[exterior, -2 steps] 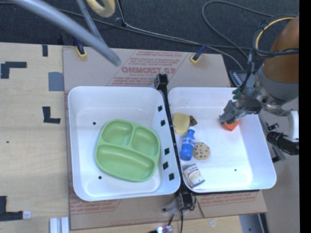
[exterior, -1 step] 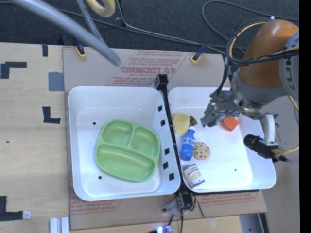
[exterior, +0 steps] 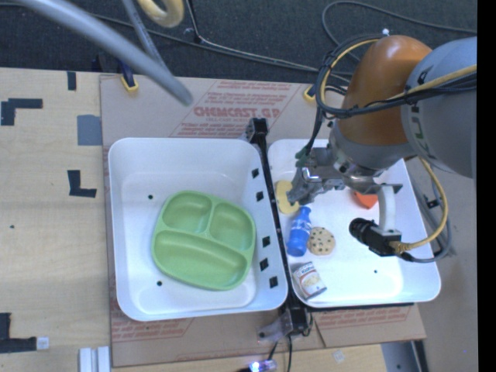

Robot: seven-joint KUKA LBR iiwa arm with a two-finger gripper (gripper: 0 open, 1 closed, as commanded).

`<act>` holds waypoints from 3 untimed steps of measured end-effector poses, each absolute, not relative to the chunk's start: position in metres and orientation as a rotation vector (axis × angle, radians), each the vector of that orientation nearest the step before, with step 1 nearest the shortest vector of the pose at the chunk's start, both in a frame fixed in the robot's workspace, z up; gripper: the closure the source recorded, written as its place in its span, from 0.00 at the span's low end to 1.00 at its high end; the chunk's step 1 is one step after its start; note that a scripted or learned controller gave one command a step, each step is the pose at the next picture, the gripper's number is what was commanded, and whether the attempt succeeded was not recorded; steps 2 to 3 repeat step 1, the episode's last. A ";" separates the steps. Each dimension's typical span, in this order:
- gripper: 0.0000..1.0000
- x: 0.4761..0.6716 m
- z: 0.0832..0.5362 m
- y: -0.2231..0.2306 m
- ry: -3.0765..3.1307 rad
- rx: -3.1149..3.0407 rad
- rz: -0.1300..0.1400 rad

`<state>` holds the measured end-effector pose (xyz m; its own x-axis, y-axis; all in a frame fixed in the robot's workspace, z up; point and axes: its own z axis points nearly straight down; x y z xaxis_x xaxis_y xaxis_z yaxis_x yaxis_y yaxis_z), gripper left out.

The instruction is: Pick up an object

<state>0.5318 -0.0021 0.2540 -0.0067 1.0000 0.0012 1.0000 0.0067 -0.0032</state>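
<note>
While the grey arm [exterior: 434,91] leans in over the right bin [exterior: 418,281], its gripper [exterior: 310,178] hangs low near that bin's inner wall, and from where I stand I cannot tell how it is set or whether it has hold of anything; the wrist and its orange band [exterior: 384,91] block most of the view.

Just beside the gripper, toward the divider between the bins, a pale yellow round piece [exterior: 286,196] lies on the bin floor, partly tucked under the metal. A little nearer the bench's front edge from the gripper, a small blue bottle [exterior: 299,233] lies tilted, and a chocolate-chip cookie [exterior: 320,242] sits touching or almost touching its side. Further toward the front, a small labelled can [exterior: 309,279] lies on its side close to the divider. On the gripper's other side, toward the arm, an orange object [exterior: 366,200] peeks out from under the wrist, only partly visible. A black cable fitting [exterior: 372,235] dangles over that bin too.

Well apart from the gripper, across the divider, the left bin [exterior: 128,169] holds a green sectioned plate [exterior: 204,239] lying flat.
</note>
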 end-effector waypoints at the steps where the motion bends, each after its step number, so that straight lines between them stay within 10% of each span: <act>1: 1.00 0.527 0.256 0.056 -2.229 -2.212 0.000; 3: 1.00 0.527 0.256 0.056 -2.229 -2.212 0.000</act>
